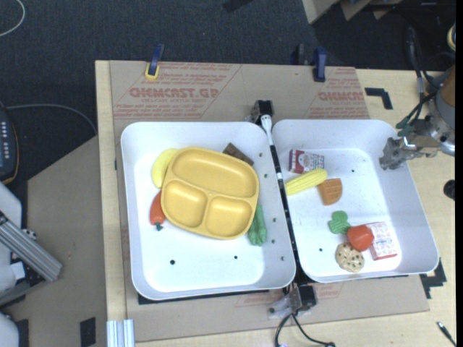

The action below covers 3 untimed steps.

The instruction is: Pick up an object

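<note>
The right bin holds a red and white carton, a yellow corn cob, an orange-brown block, a green broccoli piece, a red tomato, a cookie and a red and white packet. My gripper is at this bin's upper right rim, well apart from all of these objects. The nearest of them, the orange-brown block, lies far to its left.
The left bin carries a yellow divided plate. Around the plate lie a yellow fruit, a red-orange piece, a green piece and a brown item. The arm enters from the right edge.
</note>
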Each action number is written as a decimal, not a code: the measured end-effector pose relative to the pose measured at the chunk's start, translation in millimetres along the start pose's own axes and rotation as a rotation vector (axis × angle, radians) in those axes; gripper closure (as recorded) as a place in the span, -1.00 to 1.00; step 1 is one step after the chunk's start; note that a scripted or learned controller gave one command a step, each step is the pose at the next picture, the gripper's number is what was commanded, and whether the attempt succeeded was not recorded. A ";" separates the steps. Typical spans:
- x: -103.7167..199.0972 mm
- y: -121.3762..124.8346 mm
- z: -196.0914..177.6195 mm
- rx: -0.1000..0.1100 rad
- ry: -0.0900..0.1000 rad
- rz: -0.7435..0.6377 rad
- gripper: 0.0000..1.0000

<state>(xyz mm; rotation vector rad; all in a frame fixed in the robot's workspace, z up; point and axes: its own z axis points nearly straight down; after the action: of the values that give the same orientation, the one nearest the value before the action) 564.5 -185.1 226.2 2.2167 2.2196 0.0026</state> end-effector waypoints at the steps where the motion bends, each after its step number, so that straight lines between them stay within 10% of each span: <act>1: 53.6 7.3 -10.1 0.000 0.002 -0.005 1.00; 3: 104.9 10.3 -8.5 0.002 0.002 0.000 1.00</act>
<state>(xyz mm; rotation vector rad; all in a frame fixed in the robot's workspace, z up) 574.6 -80.2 234.5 2.2186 2.2217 0.0020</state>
